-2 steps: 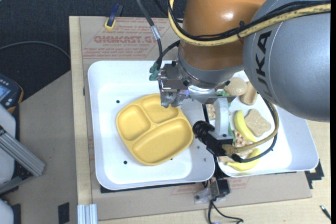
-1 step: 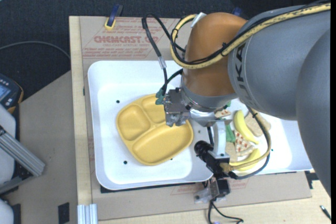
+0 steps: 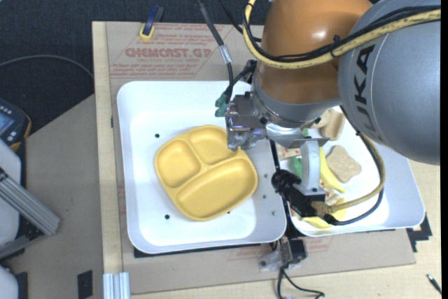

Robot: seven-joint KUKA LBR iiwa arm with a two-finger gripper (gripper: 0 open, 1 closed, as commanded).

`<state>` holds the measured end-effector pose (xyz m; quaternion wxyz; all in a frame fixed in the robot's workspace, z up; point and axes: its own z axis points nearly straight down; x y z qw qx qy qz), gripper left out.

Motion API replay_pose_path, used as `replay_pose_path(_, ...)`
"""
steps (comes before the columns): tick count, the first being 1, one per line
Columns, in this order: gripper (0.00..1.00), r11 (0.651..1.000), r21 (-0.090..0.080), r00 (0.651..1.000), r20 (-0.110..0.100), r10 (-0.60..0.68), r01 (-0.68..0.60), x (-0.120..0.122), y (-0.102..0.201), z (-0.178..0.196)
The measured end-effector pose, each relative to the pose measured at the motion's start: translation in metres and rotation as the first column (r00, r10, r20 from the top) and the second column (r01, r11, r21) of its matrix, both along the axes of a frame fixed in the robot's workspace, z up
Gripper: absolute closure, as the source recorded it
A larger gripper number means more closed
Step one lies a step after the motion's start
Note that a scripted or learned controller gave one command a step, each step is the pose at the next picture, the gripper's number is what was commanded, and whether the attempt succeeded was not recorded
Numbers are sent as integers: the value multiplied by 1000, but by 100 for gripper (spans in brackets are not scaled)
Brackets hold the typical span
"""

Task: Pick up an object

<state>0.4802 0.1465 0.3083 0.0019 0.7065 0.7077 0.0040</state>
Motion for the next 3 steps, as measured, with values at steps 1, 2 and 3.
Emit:
replay_pose_path(1,100,1000,-5,1000,-12,-3,3,61,10,-70)
replay_pose_path(2,100,1000,1,1000,-2,2,-2,0,16,4)
replay_pose_path(3,100,1000,-5,1000,-18,0,0,17,39,-71)
